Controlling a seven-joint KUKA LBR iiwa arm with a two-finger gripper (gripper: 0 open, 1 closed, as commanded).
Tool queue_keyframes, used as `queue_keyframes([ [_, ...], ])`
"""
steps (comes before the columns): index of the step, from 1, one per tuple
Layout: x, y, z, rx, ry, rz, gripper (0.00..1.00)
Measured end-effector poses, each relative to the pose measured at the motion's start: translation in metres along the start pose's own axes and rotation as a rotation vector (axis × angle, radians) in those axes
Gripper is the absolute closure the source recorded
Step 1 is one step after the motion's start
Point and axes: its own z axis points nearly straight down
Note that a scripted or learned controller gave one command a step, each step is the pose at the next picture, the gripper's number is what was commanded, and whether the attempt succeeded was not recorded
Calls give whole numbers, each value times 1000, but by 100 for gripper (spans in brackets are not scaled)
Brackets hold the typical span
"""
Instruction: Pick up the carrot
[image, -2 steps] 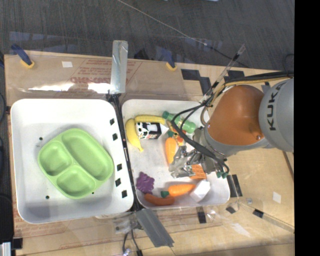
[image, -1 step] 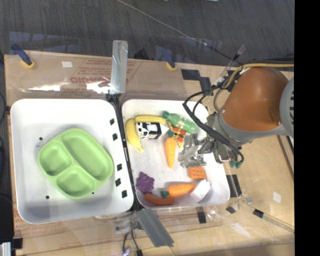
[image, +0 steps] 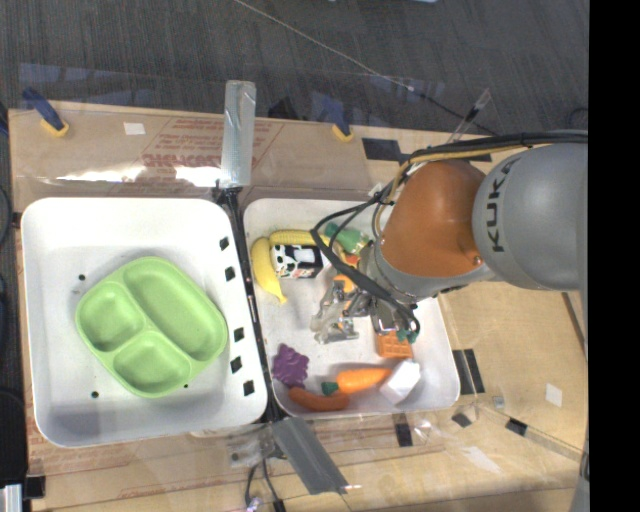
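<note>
The carrot (image: 362, 379) is orange and lies on its side near the front wall of the right bin (image: 436, 352), its tip toward the left. My gripper (image: 338, 328) hangs over the middle of that bin, a short way behind and left of the carrot and apart from it. Its metal fingers (image: 324, 316) stand open with nothing between them. The grey arm with its orange band (image: 432, 222) covers the bin's back right part.
A banana (image: 266, 264) and a black-and-white item (image: 298, 262) lie at the back left of the right bin. A purple piece (image: 290, 364), a reddish-orange piece (image: 318, 401), a white block (image: 403, 383) and an orange block (image: 394, 346) crowd the carrot. A green divided plate (image: 150, 324) sits in the left bin.
</note>
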Motion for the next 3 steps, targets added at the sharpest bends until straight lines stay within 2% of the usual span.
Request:
queue_keyframes([
  [1,5,-52,-69,7,-12,-189,100],
  [2,36,-21,18,0,-2,-82,100],
  [3,43,95,-73,1,-16,8,100],
])
